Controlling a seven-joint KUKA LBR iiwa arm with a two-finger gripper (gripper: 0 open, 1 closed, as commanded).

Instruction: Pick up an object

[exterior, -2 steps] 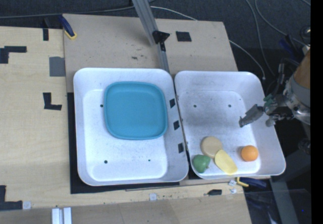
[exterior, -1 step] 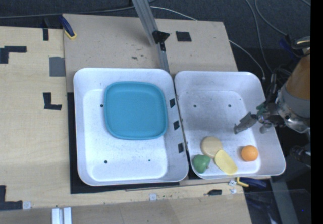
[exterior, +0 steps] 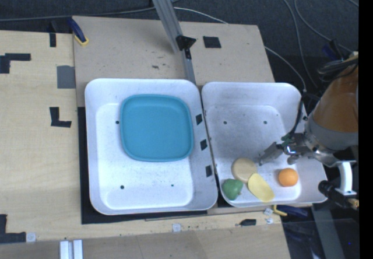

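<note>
Jaws: whether apart or together, I cannot tell; the gripper [exterior: 274,153] hangs low in the right bin [exterior: 245,97], nothing visibly held. Its tip is just beside the cream piece [exterior: 244,167], with the yellow piece [exterior: 260,187] and green piece [exterior: 232,188] crowded below and the orange ball [exterior: 287,177] near. The left bin [exterior: 99,135] holds a blue plate [exterior: 156,127]. Risk, as I judge it: the crowding could make a grasp nudge the neighbours or slip off rounded shapes.
</note>
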